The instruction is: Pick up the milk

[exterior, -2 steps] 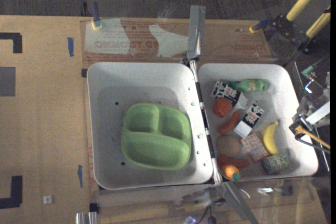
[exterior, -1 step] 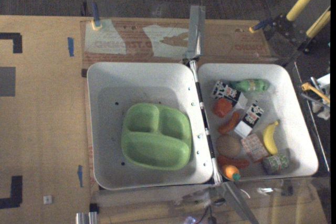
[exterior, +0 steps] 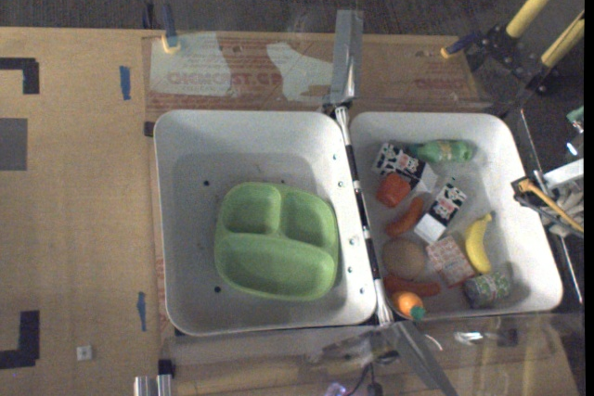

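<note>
Cardboard covers the surface (exterior: 74, 199) under two white bins, and the milk sits in the right bin (exterior: 529, 199): one cow-patterned milk carton (exterior: 399, 162) near its far left corner, a second carton (exterior: 443, 209) nearer the middle. Around them lie a green bottle (exterior: 444, 150), a red piece (exterior: 393, 190), a carrot (exterior: 406, 216), a banana (exterior: 477, 242) and a brown egg-like ball (exterior: 404, 258). Whether the jaws are open or closed I cannot tell. For a clean pick I would choose the middle carton, descending straight down across its narrow sides. Its neighbours crowd close, and the far carton hugs the bin wall. A green tray (exterior: 277, 240) lies in the left bin (exterior: 186, 153).
</note>
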You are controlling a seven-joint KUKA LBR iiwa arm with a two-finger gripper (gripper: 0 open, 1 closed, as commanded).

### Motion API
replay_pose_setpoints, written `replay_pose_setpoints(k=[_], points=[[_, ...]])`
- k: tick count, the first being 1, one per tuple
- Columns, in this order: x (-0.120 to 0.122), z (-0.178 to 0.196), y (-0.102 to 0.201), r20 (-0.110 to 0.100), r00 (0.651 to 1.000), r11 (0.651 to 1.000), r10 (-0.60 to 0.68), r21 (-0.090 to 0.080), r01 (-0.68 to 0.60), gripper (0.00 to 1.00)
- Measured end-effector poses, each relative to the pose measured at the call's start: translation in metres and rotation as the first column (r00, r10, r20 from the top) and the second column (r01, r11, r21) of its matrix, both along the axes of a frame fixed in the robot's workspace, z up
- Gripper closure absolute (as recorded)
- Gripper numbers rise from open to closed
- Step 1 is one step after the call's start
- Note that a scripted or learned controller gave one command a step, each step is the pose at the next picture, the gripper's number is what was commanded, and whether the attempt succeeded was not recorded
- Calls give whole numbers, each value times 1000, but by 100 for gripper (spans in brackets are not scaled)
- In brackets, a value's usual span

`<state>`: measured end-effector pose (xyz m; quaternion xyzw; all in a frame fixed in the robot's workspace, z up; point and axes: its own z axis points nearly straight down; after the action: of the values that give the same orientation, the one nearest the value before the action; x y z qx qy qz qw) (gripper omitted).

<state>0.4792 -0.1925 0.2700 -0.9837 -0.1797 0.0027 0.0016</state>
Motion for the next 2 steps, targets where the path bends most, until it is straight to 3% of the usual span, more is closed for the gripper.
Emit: replay_pose_setpoints(k=[1,2], points=[[0,-31,-11,-1,988,988,-156,0,156,100],[1,57,29,4,973,973,230,-3,-230,100]])
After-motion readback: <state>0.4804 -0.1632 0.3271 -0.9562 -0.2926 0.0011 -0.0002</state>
